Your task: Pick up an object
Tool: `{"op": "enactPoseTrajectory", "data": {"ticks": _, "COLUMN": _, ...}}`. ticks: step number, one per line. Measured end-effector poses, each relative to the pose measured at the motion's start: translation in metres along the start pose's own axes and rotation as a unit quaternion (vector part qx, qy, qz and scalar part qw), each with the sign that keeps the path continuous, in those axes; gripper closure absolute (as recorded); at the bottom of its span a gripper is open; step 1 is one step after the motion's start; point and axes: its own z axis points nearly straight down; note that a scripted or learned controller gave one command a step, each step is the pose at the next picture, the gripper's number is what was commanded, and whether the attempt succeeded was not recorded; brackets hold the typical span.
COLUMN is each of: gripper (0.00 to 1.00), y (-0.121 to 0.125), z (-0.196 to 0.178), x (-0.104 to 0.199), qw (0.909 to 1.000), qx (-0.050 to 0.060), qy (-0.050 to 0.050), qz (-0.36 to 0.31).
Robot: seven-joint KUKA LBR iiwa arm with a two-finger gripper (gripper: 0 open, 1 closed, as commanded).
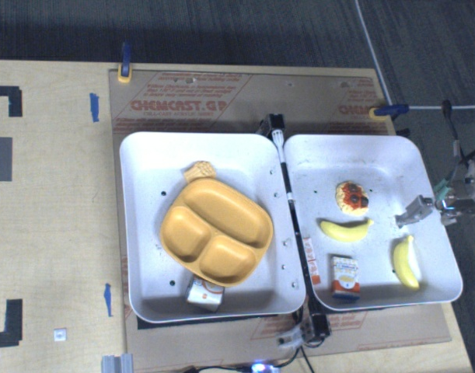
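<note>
The gripper (pixel 414 210) hangs over the right bin (pixel 377 150), grasping nothing; how wide it stands I cannot tell; a banana (pixel 406 263) lies just below it; left sit another banana (pixel 345 228), a pizza toy (pixel 352 196) and a carton (pixel 345 277); the left bin (pixel 144 208) holds a yellow tray (pixel 215 230).

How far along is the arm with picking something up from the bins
Done: nothing looks lifted. The two bananas, the small carton and the round pizza-like toy all lie on the floor of the right bin.
In hand: the gripper is over that bin's right side, above the nearer banana, with nothing visibly in it.
Left: closing on an object and raising it.
</note>
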Motion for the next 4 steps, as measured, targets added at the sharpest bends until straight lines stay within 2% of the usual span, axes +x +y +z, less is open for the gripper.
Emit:
{"op": "enactPoseTrajectory", "data": {"ticks": 1, "gripper": 0.00, "y": 0.000, "z": 0.110, "x": 0.025, "qw": 1.0000, "qx": -0.004, "qy": -0.001, "qz": 0.000}}
{"op": "enactPoseTrajectory", "data": {"ticks": 2, "gripper": 1.00, "y": 0.002, "z": 0.098, "x": 0.022, "qw": 0.9999, "qx": -0.008, "qy": -0.005, "qz": 0.002}}
{"op": "enactPoseTrajectory", "data": {"ticks": 3, "gripper": 1.00, "y": 0.009, "z": 0.034, "x": 0.068, "qw": 1.0000, "qx": -0.001, "qy": 0.000, "qz": -0.001}}
{"op": "enactPoseTrajectory", "data": {"ticks": 4, "gripper": 0.00, "y": 0.009, "z": 0.034, "x": 0.068, "qw": 1.0000, "qx": -0.001, "qy": 0.000, "qz": 0.000}}
